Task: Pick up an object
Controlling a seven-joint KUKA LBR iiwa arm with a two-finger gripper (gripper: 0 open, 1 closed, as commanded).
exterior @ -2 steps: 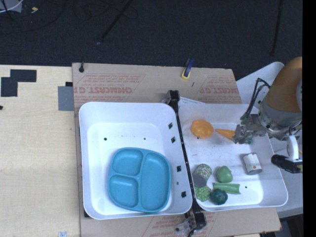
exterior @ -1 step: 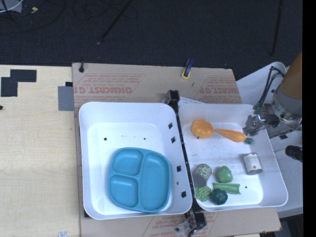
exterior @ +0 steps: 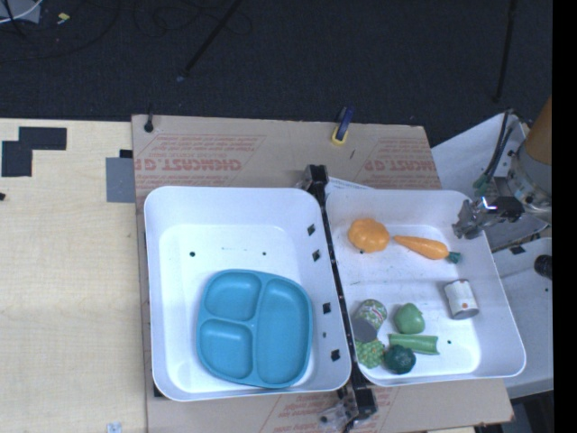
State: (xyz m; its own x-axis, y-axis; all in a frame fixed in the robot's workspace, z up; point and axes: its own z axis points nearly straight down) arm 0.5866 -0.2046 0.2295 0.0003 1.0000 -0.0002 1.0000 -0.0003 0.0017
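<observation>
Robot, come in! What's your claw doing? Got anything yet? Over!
Gripper at right bin's far edge, holding nothing. Orange spoon nearest, untouched. Path clear.

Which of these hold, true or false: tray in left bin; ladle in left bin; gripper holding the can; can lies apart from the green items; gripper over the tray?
1. The blue tray lies in the left bin. True.
2. The orange ladle lies in the left bin. False: it lies in the right bin.
3. The gripper holds the can. False: the can lies on the bin floor, apart from the gripper.
4. The can lies apart from the green pepper. True.
5. The gripper is over the tray. False: it is at the right bin's upper right rim.
</observation>
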